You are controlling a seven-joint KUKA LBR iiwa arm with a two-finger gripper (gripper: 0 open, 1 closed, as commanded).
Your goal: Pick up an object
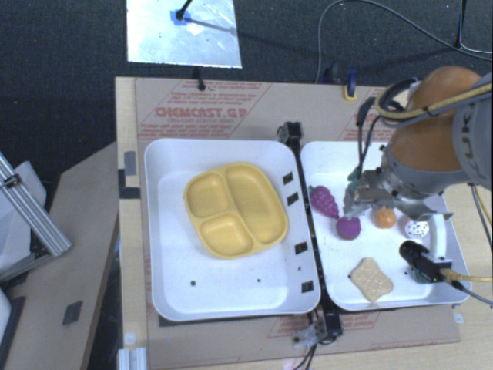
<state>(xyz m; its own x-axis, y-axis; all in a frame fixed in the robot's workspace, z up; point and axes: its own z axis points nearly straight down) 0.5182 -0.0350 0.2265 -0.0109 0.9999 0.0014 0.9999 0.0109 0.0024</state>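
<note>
In the right bin (331, 156) lie a purple bunch of grapes (324, 201), a round purple fruit (348, 227), a small orange ball (384, 217), a white piece with dark dots (417, 228) and a tan slice of toast (371, 278). My gripper (353, 204) hangs low over the bin's middle, just above the round purple fruit, between the grapes and the orange ball. Nothing shows held in it.
The left bin (166, 284) holds a yellow divided plate (234, 209). A black-clipped divider (304, 218) runs between the two bins. My arm covers the right bin's far right part.
</note>
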